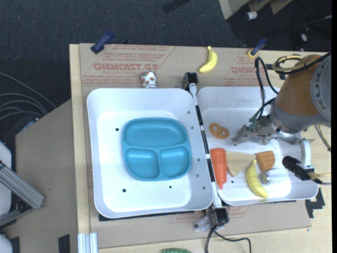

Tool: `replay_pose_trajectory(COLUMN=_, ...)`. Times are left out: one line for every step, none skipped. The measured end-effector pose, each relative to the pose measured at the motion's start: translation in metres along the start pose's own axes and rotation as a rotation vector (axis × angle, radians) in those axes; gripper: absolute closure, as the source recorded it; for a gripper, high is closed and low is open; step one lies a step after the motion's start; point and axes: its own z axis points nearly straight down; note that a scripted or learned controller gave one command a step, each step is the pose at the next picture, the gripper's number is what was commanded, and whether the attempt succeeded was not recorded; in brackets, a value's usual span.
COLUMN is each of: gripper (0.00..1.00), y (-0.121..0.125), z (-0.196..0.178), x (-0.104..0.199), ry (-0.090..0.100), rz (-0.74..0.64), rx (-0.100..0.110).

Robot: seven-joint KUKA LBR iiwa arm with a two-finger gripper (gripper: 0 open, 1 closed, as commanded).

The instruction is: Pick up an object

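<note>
Can't tell how the claw (251, 132) is set, but that small yellow plastic banana (255, 181) in the right bin looks light and slippery, so grab mid-curve.

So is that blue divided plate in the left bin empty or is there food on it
Empty. The blue plate in the left bin shows three bare compartments; the toy foods lie in the right bin.
</note>
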Motion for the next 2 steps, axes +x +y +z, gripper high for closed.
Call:
replay_pose_trajectory(gripper=0.0, y=0.055, z=0.003, x=0.031, ry=-0.001, rz=0.0, rx=-0.003)
replay_pose_trajectory(gripper=1.0, y=0.055, z=-0.007, x=0.031, ry=-0.001, rz=-0.001, rx=-0.005)
